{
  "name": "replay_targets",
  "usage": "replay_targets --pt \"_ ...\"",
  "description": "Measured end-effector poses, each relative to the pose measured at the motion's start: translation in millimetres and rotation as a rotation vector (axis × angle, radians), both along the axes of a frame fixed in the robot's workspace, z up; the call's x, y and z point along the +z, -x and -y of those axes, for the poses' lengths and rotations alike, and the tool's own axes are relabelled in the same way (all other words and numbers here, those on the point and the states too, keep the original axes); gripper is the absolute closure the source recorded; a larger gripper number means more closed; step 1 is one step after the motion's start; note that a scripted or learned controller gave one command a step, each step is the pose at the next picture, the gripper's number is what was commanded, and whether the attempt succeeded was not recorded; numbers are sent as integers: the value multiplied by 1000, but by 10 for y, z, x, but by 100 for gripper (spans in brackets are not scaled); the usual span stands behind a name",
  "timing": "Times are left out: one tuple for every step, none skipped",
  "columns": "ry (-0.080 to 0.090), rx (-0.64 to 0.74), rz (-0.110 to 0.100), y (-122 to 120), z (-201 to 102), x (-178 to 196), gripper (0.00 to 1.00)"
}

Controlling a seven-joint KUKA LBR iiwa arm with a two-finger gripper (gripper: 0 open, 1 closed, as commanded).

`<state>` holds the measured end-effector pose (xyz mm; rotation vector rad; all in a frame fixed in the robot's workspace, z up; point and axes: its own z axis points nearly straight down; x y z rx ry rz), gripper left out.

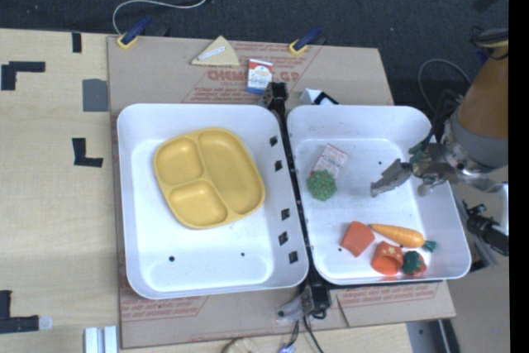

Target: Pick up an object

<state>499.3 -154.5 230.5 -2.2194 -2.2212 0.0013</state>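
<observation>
Carrot (pixel 398 235) lies roughly crosswise, leafy end seemingly right.

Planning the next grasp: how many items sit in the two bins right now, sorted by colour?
Yellow: 1, divided plate, left bin
Green: 1, broccoli-like toy
Orange: 2, carrot and orange block
Red: 1, tomato-like toy
Pale: 1, small packet
Total: 6; five lie in the right bin.

Carrot (pixel 397 235), broccoli (pixel 321 185), tomato (pixel 387 259) and red block (pixel 358 239) lie in right bin (pixel 364 118).
</observation>
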Motion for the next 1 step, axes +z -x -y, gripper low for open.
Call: replay_targets --pt "-1 1 -3 165 -478 -993 0"
